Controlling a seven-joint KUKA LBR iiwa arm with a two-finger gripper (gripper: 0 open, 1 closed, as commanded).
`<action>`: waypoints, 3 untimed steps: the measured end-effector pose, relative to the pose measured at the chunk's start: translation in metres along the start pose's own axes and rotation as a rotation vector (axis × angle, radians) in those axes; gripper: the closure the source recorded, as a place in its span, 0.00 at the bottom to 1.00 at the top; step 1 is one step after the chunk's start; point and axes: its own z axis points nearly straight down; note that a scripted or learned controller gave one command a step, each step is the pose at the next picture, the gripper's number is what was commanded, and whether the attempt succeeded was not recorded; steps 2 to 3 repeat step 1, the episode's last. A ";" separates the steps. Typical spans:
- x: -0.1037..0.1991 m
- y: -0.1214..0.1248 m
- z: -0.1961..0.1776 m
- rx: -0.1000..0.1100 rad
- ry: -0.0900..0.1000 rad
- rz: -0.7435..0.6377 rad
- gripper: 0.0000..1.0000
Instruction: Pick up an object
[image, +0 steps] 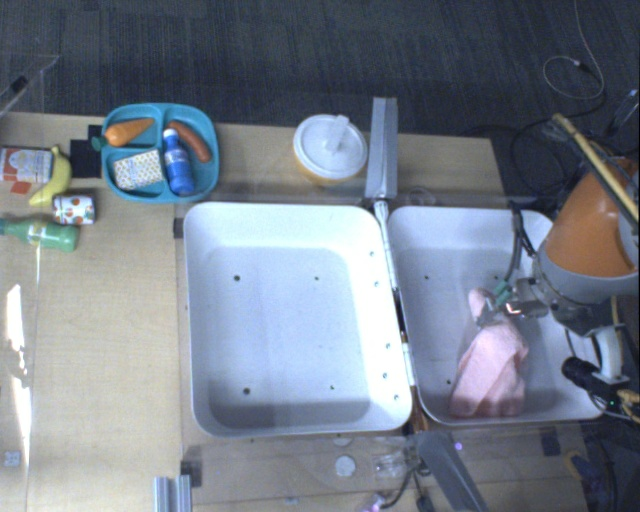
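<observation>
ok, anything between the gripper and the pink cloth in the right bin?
Nothing. In the camera view the gripper sits right at the top end of the pink cloth; no other object lies between them in the right bin.

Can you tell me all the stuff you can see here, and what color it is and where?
left bin: 1, white, middle of the bench
right bin: 1, white, beside the left bin
pink cloth: 1, pink, in the right bin, near its front
blue tray: 1, blue, holds toy food, behind the left bin
lidded cup: 1, white lid, yellow rim, behind the bins
banana: 1, yellow, far left of the bench
small can: 1, white with spots, by the banana
green bottle: 1, green, lying at the far left
arm: 1, grey and orange, over the right bin
gripper: 1, dark, just above the pink cloth
</observation>
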 end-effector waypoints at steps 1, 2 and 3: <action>0.069 0.043 -0.069 -0.001 0.000 0.079 1.00; 0.069 0.043 -0.069 -0.001 0.000 0.079 1.00; 0.069 0.043 -0.069 -0.001 0.000 0.079 1.00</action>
